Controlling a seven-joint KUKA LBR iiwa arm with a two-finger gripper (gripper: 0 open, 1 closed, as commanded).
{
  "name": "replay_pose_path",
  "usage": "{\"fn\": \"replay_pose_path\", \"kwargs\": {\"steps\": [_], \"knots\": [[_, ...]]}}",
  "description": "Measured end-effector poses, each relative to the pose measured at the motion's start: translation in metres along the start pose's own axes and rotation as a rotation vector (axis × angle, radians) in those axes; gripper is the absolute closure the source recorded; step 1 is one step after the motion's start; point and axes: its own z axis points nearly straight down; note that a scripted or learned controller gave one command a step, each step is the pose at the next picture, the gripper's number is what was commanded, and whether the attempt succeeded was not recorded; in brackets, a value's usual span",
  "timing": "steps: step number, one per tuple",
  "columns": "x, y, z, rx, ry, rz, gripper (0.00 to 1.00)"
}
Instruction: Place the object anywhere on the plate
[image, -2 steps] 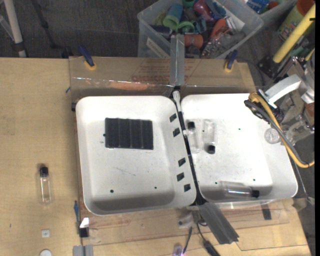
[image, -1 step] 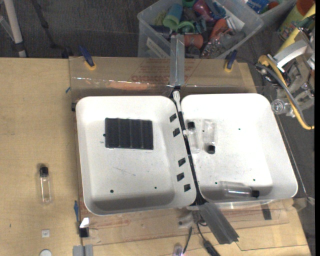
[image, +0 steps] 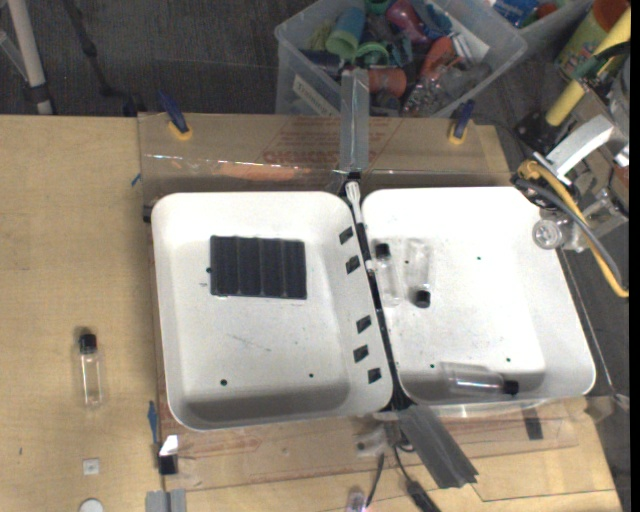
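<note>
A dark, ridged rectangular plate (image: 258, 268) lies flat in the left bin (image: 180, 330), toward its back. In the right bin (image: 560, 340) lie clear vials with black caps. One vial (image: 417, 275) rests near the bin's middle left, cap toward the front. A second vial (image: 381, 262) lies against the divider. A third vial (image: 478, 379) lies along the front wall, its cap pointing right. Nothing rests on the plate.
Another clear vial (image: 90, 366) lies on the wooden bench left of the bins. Grey and white hardware with a yellow cable (image: 575, 215) overhangs the right bin's back right corner. A clear tub of coloured items (image: 400, 45) stands behind the bins.
</note>
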Motion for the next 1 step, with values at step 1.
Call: {"fn": "replay_pose_path", "kwargs": {"steps": [1], "knots": [[-0.0277, -0.0230, 0.0000, -0.002, 0.003, 0.157, 1.00]]}}
